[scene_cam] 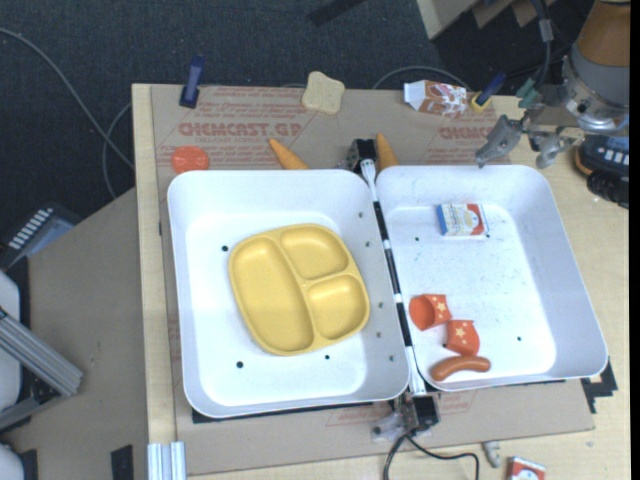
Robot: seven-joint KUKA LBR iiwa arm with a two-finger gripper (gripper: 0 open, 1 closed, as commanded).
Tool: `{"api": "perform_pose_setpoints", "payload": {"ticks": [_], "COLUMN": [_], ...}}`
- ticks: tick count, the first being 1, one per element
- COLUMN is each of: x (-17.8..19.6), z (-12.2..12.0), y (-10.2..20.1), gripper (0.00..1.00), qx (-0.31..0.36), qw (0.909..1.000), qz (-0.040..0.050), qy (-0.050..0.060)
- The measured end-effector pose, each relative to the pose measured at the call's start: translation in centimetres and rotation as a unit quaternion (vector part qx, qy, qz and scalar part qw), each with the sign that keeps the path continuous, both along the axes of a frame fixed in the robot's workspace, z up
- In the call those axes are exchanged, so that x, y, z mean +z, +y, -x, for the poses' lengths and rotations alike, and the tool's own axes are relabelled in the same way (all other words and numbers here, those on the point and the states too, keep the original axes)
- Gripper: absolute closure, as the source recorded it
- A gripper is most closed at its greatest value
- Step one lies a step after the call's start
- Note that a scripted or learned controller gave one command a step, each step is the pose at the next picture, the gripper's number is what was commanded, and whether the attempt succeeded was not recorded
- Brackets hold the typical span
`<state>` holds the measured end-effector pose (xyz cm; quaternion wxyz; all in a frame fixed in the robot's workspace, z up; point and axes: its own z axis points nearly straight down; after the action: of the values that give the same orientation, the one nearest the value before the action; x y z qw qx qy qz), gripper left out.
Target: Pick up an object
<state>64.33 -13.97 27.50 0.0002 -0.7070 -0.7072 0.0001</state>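
The claw hangs open and empty above the far rim of the right bin, beyond the small carton.

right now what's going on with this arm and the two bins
The arm's tool hangs above the far rim of the right bin, carrying nothing. That bin contains a small white carton, an orange cup, an orange block and a toy sausage; all lie untouched. The left bin holds a yellow divided plate. No pick has happened yet.
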Motion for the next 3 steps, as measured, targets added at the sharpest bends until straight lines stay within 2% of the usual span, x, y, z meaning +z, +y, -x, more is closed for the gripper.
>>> {"api": "perform_pose_setpoints", "payload": {"ticks": [1,2,3], "x": [-10.6,-19.2,-18.0], "z": [-0.6,-2.0,-2.1], "y": [-3.3,-1.8,-1.8], "gripper": [0.00,0.00,1.00], "qx": [0.000,0.000,0.001], "qw": [1.0000,1.0000,1.0000], "qz": [-0.0001,-0.0009,0.0001], "qy": [0.001,0.002,-0.001]}}
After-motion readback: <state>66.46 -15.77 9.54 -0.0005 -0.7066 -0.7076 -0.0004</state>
